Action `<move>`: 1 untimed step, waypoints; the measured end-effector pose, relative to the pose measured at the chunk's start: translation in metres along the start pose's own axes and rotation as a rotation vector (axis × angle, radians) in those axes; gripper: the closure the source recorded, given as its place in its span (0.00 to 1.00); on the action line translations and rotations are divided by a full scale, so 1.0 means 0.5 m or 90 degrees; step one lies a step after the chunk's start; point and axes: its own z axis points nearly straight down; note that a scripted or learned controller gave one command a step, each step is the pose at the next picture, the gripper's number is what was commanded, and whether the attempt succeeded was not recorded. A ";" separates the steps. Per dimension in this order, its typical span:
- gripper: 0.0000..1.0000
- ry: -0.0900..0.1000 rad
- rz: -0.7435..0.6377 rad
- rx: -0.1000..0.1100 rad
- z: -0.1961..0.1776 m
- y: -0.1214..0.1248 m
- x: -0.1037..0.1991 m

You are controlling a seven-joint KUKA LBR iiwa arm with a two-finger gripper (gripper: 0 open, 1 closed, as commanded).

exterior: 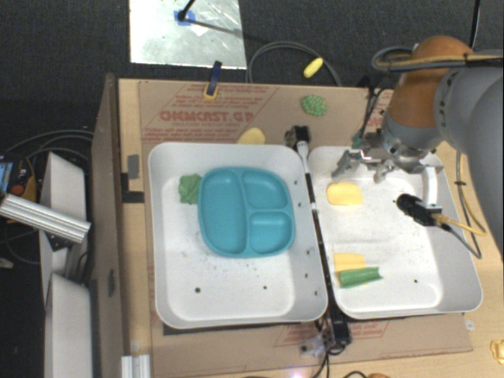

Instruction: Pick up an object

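My gripper (362, 169) hangs over the far left part of the right bin (449, 290). Its two fingers stand apart, open, with nothing between them. Just below and left of the fingertips a pale yellow rounded piece (344, 194) lies on the bin floor, apart from the fingers. Nearer the front of the same bin lie a yellow block (350, 261) and a green piece (360, 276), touching each other.
The left bin (169, 290) holds a blue divided plate (246, 211) with a green leafy piece (189, 187) at its left edge. Behind the bins, on the cardboard, lie a yellow piece (252, 136), a green round piece (315, 105) and a small yellow item (313, 68).
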 end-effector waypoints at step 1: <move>0.00 -0.001 0.003 -0.003 0.095 0.006 -0.012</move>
